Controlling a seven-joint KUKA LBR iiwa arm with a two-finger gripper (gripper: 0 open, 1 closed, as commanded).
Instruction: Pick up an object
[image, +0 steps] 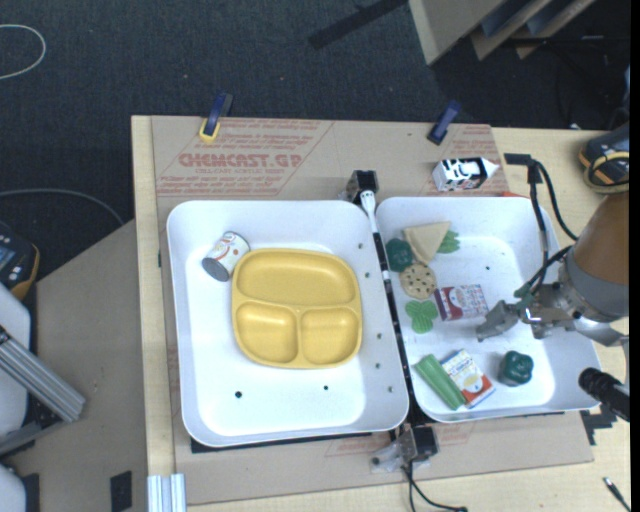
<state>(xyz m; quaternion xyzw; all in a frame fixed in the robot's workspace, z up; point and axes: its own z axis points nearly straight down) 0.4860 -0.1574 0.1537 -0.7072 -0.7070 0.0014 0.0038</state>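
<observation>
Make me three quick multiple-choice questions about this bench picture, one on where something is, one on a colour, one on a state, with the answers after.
1. Where does the divided tray sit?
A. In the left bin
B. In the right bin
C. On the floor

2. What colour is the divided tray?
A. Blue
B. Yellow
C. Red

3. How does the small cup in the left bin rest?
A. Standing upright
B. Stacked inside the tray
C. Lying on its side

Answers:
1. A, the tray lies in the middle of the left bin, while the right bin holds the small food items.
2. B, its three compartments are all plain yellow.
3. C, the cup lies tipped over beside the tray's upper left corner, its dark opening facing down-left.

The claw hangs over the right bin near the small red and white carton.
</observation>
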